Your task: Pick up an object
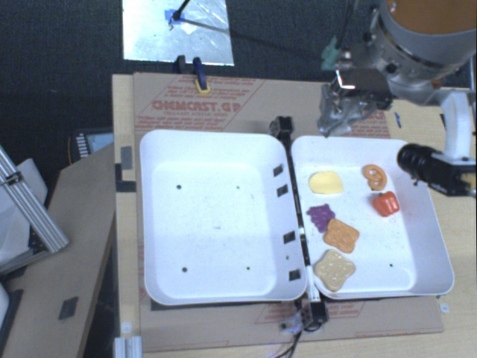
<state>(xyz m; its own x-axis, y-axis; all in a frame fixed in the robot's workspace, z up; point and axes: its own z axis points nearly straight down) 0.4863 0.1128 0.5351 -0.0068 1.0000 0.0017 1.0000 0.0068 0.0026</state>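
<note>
The right bin [417, 274] holds several toy foods: a yellow rounded piece [326, 183], a pretzel [375, 175], a red pepper [385, 203], a purple grape bunch [320, 216], an orange waffle-like square [342, 234] and a tan bread slice [334, 269]. My gripper [337, 121] hangs above the bin's far left corner, beyond the yellow piece. Nothing is visible between its fingers.
The left bin [216, 215] stands beside the right one, with black clips [287, 192] along the seam between them. Both rest on a cardboard sheet [201, 103]. A shiny metal plate [177, 21] lies beyond the bench at the back left.
</note>
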